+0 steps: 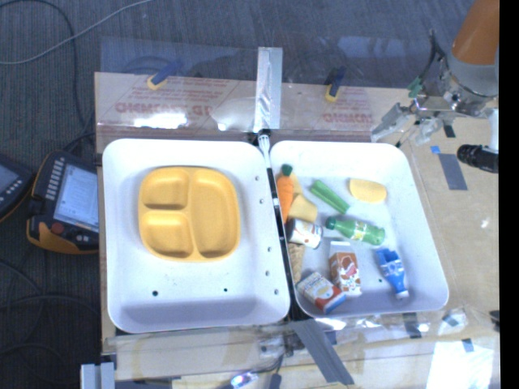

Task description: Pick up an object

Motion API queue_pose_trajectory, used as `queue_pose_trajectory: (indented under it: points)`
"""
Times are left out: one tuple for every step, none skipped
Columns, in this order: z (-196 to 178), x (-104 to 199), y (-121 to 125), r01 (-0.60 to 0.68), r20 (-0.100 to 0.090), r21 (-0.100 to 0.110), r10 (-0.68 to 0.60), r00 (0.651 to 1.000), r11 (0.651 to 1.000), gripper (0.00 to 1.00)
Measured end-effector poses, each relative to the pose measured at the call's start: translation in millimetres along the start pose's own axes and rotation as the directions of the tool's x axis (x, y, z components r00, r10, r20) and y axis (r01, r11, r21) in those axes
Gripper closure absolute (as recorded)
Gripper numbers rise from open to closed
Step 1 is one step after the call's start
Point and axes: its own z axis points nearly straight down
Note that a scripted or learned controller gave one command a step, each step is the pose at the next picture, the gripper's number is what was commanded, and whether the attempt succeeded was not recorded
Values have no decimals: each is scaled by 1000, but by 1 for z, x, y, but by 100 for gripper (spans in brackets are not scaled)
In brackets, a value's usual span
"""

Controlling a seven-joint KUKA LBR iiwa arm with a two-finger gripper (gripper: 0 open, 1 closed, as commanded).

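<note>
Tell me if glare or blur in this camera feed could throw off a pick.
Camera view: bright glare on the clear sheet behind the left bin; the white bins look slightly washed out; items in the right bin are sharp enough to tell apart; the end effector at upper right looks soft, its detail hard to read.
</note>
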Motion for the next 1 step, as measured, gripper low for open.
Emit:
queue_pose_trajectory:
  points:
    - [153, 11, -47, 148, 1, -2, -148, 989, 989, 0]
